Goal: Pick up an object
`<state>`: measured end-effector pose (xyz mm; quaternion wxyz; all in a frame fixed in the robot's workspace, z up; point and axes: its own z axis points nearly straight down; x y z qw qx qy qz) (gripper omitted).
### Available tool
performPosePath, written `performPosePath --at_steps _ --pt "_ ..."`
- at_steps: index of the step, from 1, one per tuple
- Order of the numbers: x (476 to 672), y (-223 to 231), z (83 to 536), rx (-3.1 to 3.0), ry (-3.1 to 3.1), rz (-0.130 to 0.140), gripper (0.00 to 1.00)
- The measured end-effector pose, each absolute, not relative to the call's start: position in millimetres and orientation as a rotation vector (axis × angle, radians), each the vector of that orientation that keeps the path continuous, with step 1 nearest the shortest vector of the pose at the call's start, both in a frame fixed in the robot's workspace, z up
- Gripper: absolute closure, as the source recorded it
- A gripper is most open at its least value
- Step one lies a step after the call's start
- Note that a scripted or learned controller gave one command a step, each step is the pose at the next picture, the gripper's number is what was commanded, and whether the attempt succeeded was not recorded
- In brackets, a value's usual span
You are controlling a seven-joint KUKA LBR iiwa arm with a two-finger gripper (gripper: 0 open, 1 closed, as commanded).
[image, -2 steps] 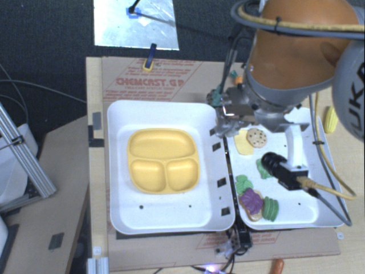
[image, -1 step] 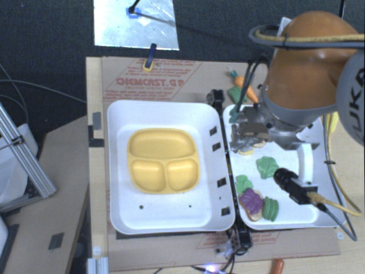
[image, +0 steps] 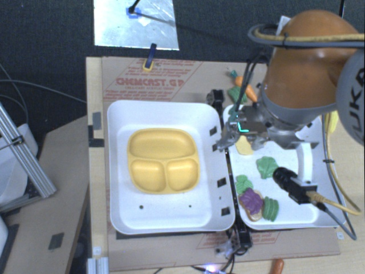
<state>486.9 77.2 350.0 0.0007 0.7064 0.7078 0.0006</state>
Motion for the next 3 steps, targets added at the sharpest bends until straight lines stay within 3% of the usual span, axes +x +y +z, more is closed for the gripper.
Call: performPosePath --at_steps 1,2,3 --pt "487.7 77 361 2.214 2.226 0.005 1.0" --pt "486.3 17 282 2.229 2.217 -0.007 1.0" --pt "487.9 47 437 2.204 2.223 0.026 1.0"
